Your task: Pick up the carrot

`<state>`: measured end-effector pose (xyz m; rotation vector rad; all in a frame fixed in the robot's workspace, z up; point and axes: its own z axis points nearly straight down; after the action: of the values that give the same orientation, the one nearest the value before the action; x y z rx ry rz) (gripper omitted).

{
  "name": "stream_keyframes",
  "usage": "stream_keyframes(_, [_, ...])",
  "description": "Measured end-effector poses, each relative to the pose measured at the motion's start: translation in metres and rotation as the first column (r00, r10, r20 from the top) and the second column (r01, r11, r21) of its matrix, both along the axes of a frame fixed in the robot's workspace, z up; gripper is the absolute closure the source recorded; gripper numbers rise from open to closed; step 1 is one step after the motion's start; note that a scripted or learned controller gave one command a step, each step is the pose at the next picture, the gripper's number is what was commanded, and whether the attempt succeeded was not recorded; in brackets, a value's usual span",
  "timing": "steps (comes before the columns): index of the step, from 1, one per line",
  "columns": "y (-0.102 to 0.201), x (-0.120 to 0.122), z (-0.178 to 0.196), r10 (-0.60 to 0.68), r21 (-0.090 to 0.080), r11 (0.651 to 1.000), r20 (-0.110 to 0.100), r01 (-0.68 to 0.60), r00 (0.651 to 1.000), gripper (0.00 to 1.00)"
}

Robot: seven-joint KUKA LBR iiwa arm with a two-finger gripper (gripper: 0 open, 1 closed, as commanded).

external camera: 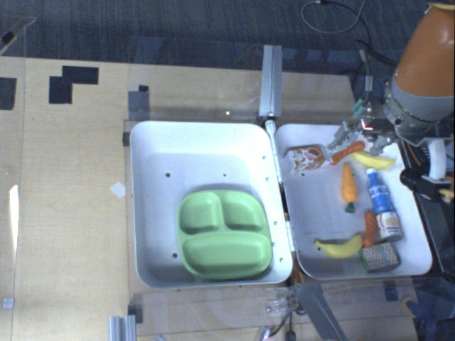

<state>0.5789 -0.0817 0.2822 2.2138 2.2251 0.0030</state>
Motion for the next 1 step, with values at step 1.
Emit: stream_keyframes(1, [-0.072, 0.037, 0.0659, 0.072, -0.002, 0.997, 0.005, -0.072, 0.997, 0.0])
